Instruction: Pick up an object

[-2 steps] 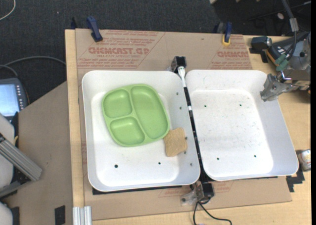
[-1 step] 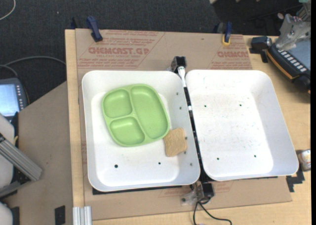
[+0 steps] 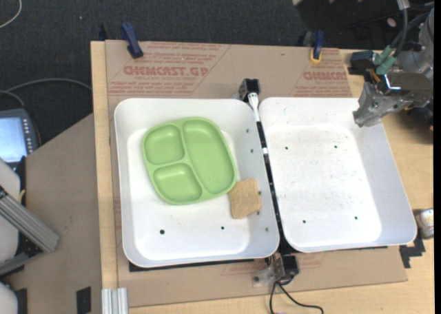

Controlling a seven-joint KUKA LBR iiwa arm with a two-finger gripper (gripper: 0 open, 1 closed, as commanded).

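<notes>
Dark carpet surrounds a bench topped with a brown board (image 3: 207, 65) printed in red lettering.

Item 1: left white bin (image 3: 138, 237), shallow, rounded corners, resting on the board. Holds two things.

Item 2: green divided plate (image 3: 189, 161), three compartments, lying flat in the upper middle of the left bin, turned at a slant.

Item 3: tan sponge-like block (image 3: 244, 198), roughly square, lying flat in the left bin, touching or just beside the plate's lower right rim, near the wall shared with the other bin. It lies well apart from the gripper, far to its left and nearer the front of the bench.

Item 4: right white bin (image 3: 331, 182), same make, set just beside the left bin; its floor shows only small dark specks.

Item 5: gripper (image 3: 368, 109), grey metal, at the upper right corner of the right bin, over its rim. Nothing is seen between the fingers; whether they are spread or closed cannot be told at this angle. Cables and a teal fitting sit above it on the wrist.

Item 6: blue clamp (image 3: 131, 39) on the far left edge of the board; yellow-and-blue clamp (image 3: 317, 47) on the far edge, left of the gripper.

Item 7: black clip (image 3: 249, 88) at the far end of the seam between bins.
</notes>
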